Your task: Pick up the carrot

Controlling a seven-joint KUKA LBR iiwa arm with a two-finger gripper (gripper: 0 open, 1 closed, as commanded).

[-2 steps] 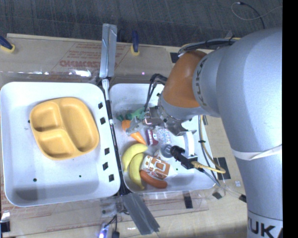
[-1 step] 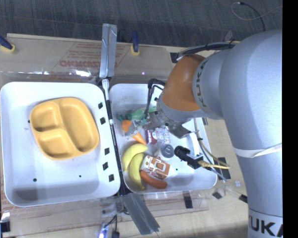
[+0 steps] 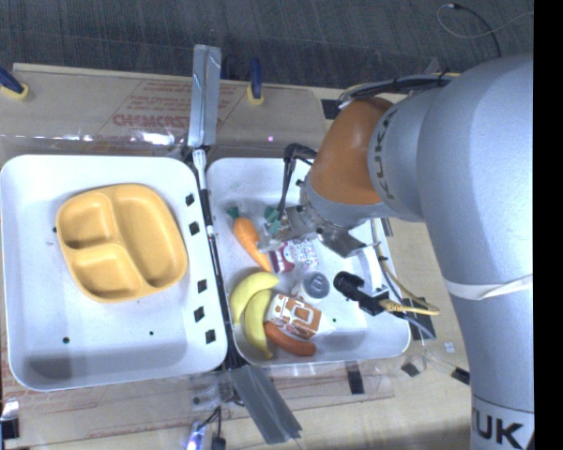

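Camera view, from above and at a slant: I reach in from the right, and my grey arm (image 3: 450,148) with its orange band covers a good part of the right bin (image 3: 227,178). My gripper (image 3: 286,237) sits low over the clutter in the middle of that bin, and whether it is spread or pressed together I cannot tell; the wrist hides it from this angle.

The carrot (image 3: 249,239) lies in the right bin near its left wall, green top towards the far side, orange body pointing down toward the banana (image 3: 248,306). It looks to be resting on the bin floor, just beside my gripper, not lifted. So, as I judge it, the pick is not done: the approach is made, the grasp and the lift are left.

Below the carrot sit the banana, a small printed box (image 3: 296,315) and a reddish sausage-shaped piece (image 3: 289,341). In the left bin (image 3: 28,279) sits a yellow divided plate (image 3: 120,242), well apart from all this.
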